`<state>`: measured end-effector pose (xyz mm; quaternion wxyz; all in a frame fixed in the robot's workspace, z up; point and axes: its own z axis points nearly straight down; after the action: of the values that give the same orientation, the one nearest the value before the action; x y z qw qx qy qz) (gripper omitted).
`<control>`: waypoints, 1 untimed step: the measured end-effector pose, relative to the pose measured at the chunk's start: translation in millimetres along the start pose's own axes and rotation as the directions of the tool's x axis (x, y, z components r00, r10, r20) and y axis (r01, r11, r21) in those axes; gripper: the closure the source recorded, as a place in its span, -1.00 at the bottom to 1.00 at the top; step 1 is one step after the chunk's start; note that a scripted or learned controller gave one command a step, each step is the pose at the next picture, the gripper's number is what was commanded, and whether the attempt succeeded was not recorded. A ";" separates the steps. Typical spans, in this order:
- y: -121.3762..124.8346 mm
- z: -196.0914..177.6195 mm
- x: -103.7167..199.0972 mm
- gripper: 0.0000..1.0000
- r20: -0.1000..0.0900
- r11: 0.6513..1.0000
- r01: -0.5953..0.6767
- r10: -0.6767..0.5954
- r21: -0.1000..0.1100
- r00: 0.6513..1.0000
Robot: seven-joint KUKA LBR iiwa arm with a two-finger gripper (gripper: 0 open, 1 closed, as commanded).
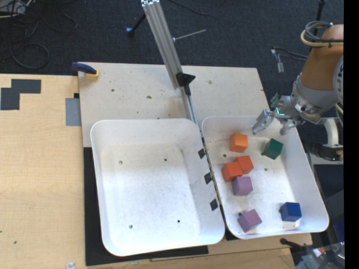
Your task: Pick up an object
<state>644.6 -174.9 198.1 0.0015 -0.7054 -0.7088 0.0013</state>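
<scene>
Hand (275,122) open, empty, hovering over the right bin's (314,206) far edge. Green block (273,148) sits just below it, apart from the others, likely the easiest pick.

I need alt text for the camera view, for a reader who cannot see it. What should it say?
A grey and orange robot arm holds its open gripper over the far edge of the right bin, gripping nothing. That bin holds three orange blocks, two purple blocks, a green block and a blue block. The left bin lies beside it.
</scene>
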 end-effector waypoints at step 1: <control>1.7 64.4 2.9 -1.00 -0.002 1.000 0.002 -0.002 0.005 1.000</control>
<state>646.0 -172.0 133.7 0.0039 -0.7048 -0.7094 0.0025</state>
